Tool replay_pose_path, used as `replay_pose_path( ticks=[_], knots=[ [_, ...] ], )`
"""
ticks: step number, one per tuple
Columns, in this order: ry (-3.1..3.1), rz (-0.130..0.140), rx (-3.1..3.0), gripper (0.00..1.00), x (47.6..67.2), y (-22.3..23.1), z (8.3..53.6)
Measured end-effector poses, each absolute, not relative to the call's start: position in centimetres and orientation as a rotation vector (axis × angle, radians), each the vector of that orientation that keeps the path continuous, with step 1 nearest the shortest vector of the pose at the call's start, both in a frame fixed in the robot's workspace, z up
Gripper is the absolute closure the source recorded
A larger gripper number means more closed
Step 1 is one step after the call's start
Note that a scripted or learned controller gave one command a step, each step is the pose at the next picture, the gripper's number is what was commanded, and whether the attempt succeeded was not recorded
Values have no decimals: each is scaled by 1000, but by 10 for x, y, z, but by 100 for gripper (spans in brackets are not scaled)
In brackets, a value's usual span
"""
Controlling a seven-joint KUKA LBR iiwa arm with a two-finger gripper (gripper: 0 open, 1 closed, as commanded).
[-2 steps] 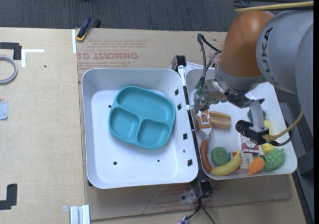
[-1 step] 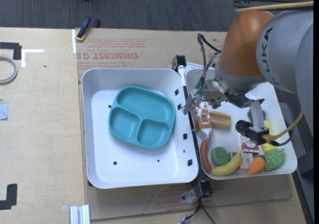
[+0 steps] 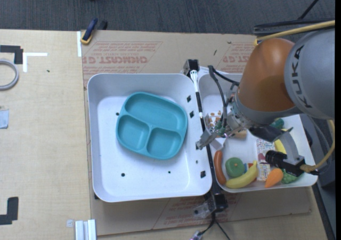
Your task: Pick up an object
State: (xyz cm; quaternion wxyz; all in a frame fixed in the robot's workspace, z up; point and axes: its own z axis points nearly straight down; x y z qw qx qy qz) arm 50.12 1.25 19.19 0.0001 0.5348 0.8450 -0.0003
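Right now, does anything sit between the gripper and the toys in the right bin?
Nothing visible does. The gripper hangs low at the right bin's left side, with the banana and green toy just below it in the picture.

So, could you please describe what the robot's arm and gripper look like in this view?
The arm is a bulky, rounded grey casing with dark "KUKA" lettering and a glossy orange band above the wrist. Thin black cables run along the wrist to the gripper, a small assembly of grey metal parts.
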Motion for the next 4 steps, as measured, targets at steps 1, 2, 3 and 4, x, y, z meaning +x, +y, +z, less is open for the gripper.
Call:
replay_pose_path(
  ticks=[1,2,3,4],
  knots=[
    [2937,1,1107,0,584,24,192],
    [3012,0,891,0,522,37,192],
    [3111,0,434,0,484,11,192],
    [3134,1,161,0,553,21,192]
  ],
)
